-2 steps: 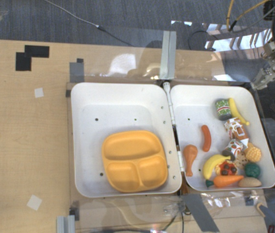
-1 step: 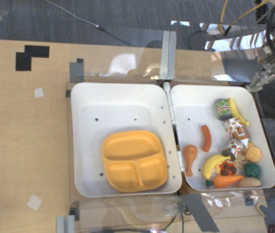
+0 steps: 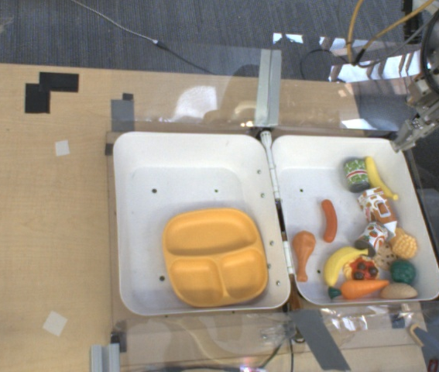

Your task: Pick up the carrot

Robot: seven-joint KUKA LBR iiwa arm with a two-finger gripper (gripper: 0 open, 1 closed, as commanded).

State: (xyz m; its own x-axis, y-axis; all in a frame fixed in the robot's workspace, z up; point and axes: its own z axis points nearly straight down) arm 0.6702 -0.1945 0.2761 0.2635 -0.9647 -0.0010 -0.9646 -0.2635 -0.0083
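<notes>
The carrot point(image 3: 364, 288), orange with a green stub at its left end, lies along the front wall of the right bin point(image 3: 304, 169). It sits between a yellow banana point(image 3: 341, 263) and a tan potato point(image 3: 399, 291). My gripper point(image 3: 413, 132) hangs above the far right corner of that bin, well away from the carrot, with nothing seen in it.
The right bin also holds a green can point(image 3: 355, 173), a second banana point(image 3: 380, 178), a sausage point(image 3: 329, 220), a chicken drumstick point(image 3: 303, 254), a printed carton point(image 3: 378, 208), corn point(image 3: 405, 245) and broccoli point(image 3: 403, 271). A yellow divided plate point(image 3: 215, 256) lies in the left bin point(image 3: 142, 177).
</notes>
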